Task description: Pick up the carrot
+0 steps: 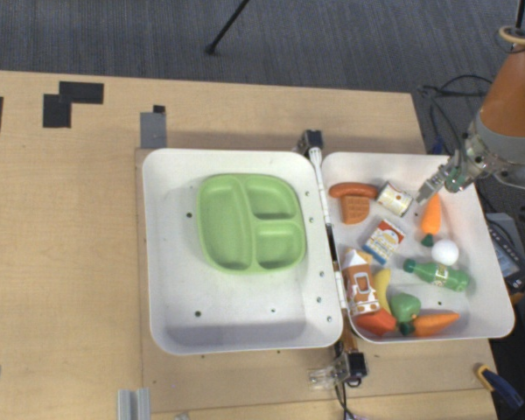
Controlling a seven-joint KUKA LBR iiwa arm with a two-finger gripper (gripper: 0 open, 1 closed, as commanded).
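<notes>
A small orange carrot [431,213] with a green stem end lies tilted in the upper right part of the right bin [499,274]. My gripper [449,180] hangs just above and to the right of the carrot's upper tip, near the bin's back right corner. Nothing shows in its grasp. A second orange carrot-like piece [436,323] rests along the bin's front wall.
Packed around the carrot are a white can [394,199], a white egg [444,252], a green bottle [437,275], a small carton [383,239], a sausage [353,190] and a green pepper [404,305]. A green divided plate [249,221] sits in the left bin [171,261].
</notes>
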